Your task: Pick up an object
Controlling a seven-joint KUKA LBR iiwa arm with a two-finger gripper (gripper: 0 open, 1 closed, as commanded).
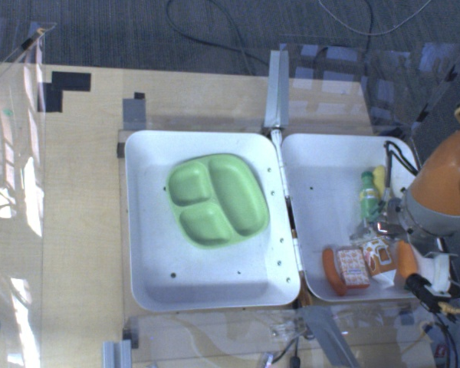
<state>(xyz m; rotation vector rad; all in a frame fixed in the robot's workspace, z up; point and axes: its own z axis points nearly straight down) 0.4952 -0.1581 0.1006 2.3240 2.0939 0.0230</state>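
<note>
A green divided plate [217,200] is seen lying in the left white bin [149,282] on the wooden surface [77,228]. In the right bin [322,205], a green bottle [368,194] and orange packets [351,267] are clustered beside the gripper [383,225].

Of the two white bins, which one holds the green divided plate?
The left bin: the green three-compartment plate lies in it alone. The right bin holds small packaged items instead.
</note>
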